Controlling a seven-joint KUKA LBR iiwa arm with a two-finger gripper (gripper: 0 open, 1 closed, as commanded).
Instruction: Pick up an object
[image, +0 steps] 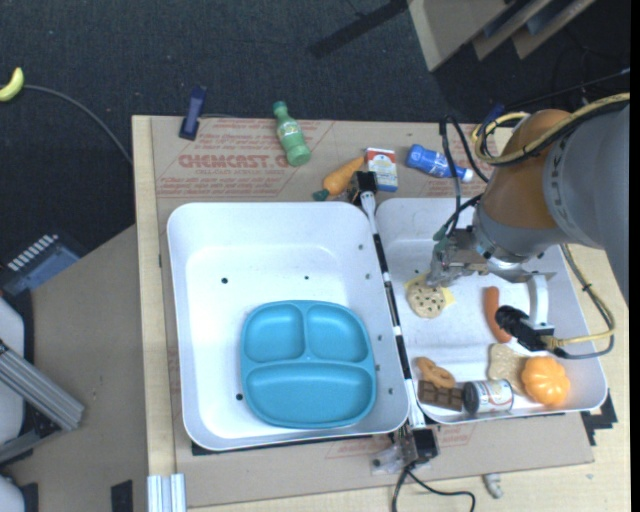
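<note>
I am hovering my gripper just above the cookie lying in the right bin, at 7 o'clock from my wrist; finger state I cannot tell, nothing lifted, so grasp and lift are remaining.

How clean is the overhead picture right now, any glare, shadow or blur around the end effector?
Camera view: lighting is even and focus is sharp on the blue tray; the white bins look bright but keep their detail; the arm casts a soft shadow around the end effector above the cookie; edges are slightly grainy.
</note>
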